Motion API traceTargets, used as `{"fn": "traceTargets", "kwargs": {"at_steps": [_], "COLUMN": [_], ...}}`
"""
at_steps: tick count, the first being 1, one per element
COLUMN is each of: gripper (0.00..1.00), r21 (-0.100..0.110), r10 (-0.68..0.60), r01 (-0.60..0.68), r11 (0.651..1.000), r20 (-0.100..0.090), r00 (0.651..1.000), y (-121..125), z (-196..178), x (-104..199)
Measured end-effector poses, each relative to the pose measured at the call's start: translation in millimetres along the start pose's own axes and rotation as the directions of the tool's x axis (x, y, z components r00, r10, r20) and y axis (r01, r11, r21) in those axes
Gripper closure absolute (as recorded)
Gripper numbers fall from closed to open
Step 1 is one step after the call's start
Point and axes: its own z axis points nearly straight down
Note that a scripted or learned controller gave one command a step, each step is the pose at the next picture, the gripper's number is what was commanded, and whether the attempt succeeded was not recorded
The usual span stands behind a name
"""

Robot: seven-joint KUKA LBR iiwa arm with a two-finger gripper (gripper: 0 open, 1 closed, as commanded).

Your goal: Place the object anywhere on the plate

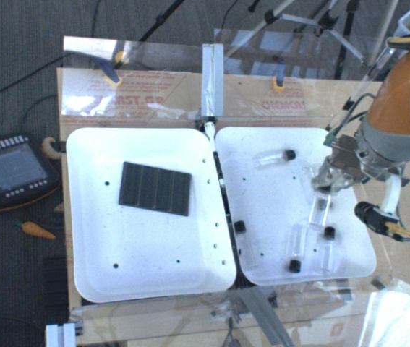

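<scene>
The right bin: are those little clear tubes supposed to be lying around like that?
They look scattered. Several clear vials with black caps lie on their sides at different angles in the right bin, and a loose black cap lies near its left wall. The dark plate sits slightly askew in the left bin.

Your arm (396, 107): orange band at 3 o'clock edge, grey wrist section below, thin dark cables looping alongside, metallic grey gripper (329, 179) housing at tip.

I work in a robotics lab: far to my left a teach pendant (13, 172) lies on grey carpet (16, 49), tripod legs (320, 20) stand beyond me, and clear taped screens (154, 85) fence my two bins (147, 280).
</scene>
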Motion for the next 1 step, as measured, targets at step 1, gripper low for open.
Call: {"fn": "traceTargets", "kwargs": {"at_steps": [1], "gripper": [1.0], "r21": [-0.012], "r10": [0.118], "r01": [-0.118], "r11": [0.993], "r20": [-0.014], "r00": [0.993], "y": [-57.4], "z": [4.7], "x": [87.5]}}
